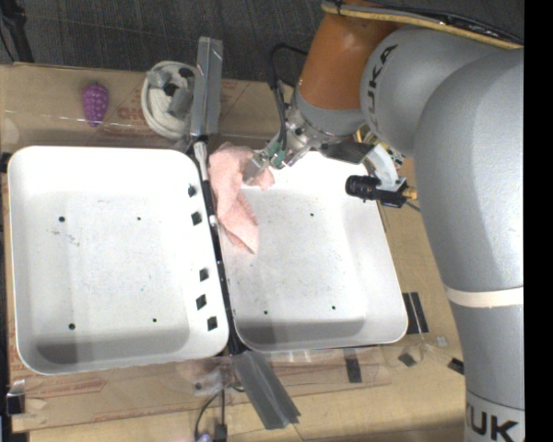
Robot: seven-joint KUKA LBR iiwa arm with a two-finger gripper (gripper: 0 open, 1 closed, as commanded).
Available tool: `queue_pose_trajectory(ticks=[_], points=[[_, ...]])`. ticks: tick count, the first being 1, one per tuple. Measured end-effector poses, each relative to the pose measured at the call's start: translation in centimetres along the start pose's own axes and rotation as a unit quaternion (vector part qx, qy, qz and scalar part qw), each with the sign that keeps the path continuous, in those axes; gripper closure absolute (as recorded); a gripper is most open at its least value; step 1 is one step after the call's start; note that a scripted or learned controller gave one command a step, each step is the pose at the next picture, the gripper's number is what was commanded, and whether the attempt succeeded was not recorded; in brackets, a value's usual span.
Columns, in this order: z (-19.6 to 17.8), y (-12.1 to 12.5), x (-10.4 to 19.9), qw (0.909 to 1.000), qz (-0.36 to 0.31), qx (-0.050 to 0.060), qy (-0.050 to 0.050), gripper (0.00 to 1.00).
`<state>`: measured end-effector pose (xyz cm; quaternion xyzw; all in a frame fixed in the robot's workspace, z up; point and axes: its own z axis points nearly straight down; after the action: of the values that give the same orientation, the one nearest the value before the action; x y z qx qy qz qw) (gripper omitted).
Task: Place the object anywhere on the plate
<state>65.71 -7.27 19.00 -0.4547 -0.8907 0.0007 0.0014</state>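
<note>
Gripper (pixel 261 166) touches the pink cloth (pixel 232 201) in the right bin (pixel 350 274); grip state cannot be told.

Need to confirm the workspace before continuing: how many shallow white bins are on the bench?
2. The left shallow white bin sits at the view's left; the right shallow white bin adjoins it, with a pink crumpled cloth at its upper-left corner under the gripper. None seem hidden.
</note>
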Motion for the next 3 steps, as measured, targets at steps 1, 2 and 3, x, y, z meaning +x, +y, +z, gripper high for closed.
queue_pose_trajectory(ticks=[1,2,3], points=[[-4.0,0.1,0.0,1.0,-0.002,0.0,0.0,1.0],[-3.0,2.2,4.9,0.9792,-0.203,0.001,0.001,1.0],[-3.7,5.5,9.4,0.9183,-0.396,0.0,-0.001,1.0]])
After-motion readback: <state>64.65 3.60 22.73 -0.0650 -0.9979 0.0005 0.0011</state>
